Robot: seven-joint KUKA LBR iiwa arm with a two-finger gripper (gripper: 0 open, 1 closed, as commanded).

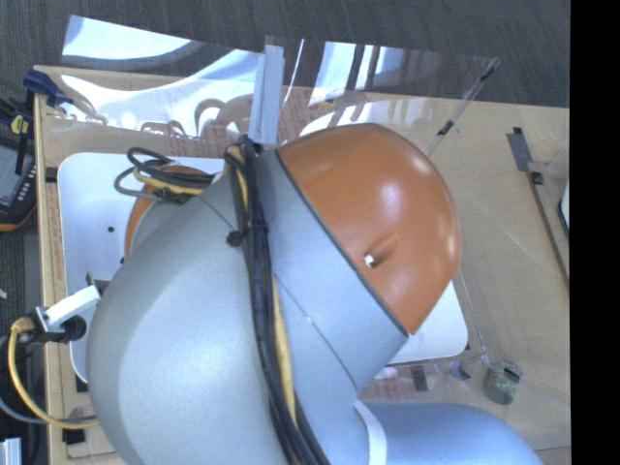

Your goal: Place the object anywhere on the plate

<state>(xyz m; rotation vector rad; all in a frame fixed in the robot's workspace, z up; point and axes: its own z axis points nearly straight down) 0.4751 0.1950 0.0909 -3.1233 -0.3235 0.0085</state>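
Grey arm casing [194, 356] with its orange band [378, 221] sits closest to the camera and covers most of both bins. Whether the gripper is open or closed cannot be told. A black cable bundle [260, 289] runs along the arm. Past the arm's left edge, a curved orange sliver [136, 223], possibly the plate, lies in the left white bin [82, 192]. The object's position, direction and long axis cannot be told.
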